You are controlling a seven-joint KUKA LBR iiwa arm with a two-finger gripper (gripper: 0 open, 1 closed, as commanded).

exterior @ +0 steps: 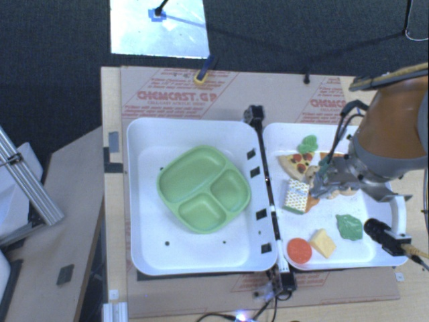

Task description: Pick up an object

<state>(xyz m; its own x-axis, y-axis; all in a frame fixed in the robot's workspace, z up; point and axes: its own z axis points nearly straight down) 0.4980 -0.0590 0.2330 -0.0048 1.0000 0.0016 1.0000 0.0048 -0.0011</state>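
In the left bin (144,180) I see a green divided plate (204,188) lying at its middle. In the right bin (375,250), a pizza slice (296,164) and broccoli (308,143) sit toward its far edge, a checkered block (296,196) near its left wall, and a red disc (299,250), cheese wedge (323,243) and green leaf (349,227) along its near edge. My gripper (324,188) hangs low just beside the checkered block; I cannot tell how its jaws stand.
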